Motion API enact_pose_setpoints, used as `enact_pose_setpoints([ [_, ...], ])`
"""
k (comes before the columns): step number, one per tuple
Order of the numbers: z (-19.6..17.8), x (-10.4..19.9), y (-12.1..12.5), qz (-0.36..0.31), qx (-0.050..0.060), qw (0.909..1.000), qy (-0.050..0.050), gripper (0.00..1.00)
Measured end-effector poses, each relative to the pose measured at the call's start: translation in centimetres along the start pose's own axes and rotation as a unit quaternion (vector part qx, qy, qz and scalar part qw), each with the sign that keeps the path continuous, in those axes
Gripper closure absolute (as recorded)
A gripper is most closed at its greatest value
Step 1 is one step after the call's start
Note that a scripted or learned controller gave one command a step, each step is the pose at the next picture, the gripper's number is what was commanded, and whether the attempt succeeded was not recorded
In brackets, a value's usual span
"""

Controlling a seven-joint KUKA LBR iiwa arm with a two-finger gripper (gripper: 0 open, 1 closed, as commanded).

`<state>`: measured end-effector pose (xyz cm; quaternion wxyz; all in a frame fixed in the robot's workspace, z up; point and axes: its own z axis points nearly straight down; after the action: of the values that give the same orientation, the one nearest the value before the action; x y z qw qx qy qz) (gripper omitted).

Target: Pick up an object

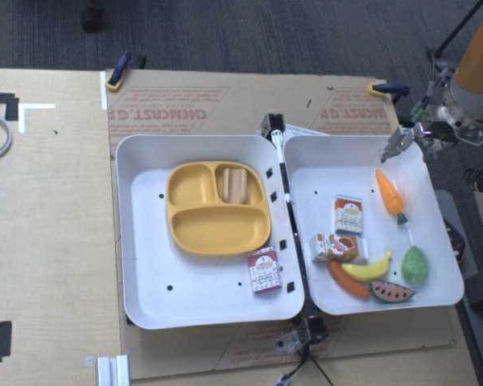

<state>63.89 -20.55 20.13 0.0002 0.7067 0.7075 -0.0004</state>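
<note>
the gripper point(396, 145), state unclear, hangs just far of the carrot point(390, 192), which lies far-to-near.

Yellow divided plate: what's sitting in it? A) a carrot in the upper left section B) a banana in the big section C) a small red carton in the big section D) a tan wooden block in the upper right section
D: the yellow divided plate in the left bin holds only a tan block, in its upper right section; the banana and carrot lie in the right bin, and the red carton sits beside the plate.
</note>
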Motion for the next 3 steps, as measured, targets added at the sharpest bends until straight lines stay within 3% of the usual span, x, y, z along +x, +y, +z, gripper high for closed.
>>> enact_pose_setpoints([
  [1,10.7,-1.3,-1.3,-0.183,0.000,0.9831,0.003,0.00],
  [2,9.6,-1.5,-1.2,-0.183,-0.001,0.9832,0.000,1.00],
  [3,10.8,5.9,-7.0,-0.229,-0.001,0.9733,0.000,1.00],
])
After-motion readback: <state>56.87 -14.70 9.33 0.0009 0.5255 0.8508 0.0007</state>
